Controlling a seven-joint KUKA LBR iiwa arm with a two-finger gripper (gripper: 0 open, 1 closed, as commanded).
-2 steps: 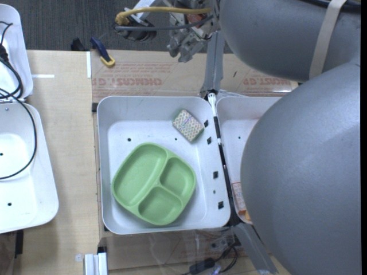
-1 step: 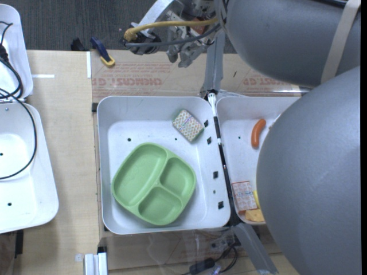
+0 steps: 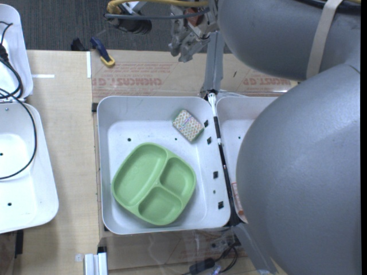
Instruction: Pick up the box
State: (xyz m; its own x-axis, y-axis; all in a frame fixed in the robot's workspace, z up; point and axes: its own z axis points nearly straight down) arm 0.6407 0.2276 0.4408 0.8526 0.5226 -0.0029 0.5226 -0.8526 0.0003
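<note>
Box sits in the left bin, up at about one o'clock of that bin's floor, close to the back wall and to the wall it shares with the right bin. It is small, patterned and turned at a slant, lying flat and apart from the green divided plate, which takes up the middle and the seven o'clock part of the same bin. That gap matters: the box has bare white floor around it on most sides, so a reach from above would not have to push the plate aside, though the nearby walls at twelve and three o'clock leave less room there

Tool hangs high at twelve o'clock of the view, beyond the back rim of the bins and above the cardboard-covered counter, well apart from the box. It reads as a tangle of metal parts and cables from this angle, and I cannot tell how far it is spread; nothing shows in its grip. The grey arm fills the right side and covers most of the right bin

Judging from this, the pick is not yet begun: the tool is raised clear, likely so the camera can see the bin floor, and the next move would call for coming down over the box with the grip turned to match its slant
</note>
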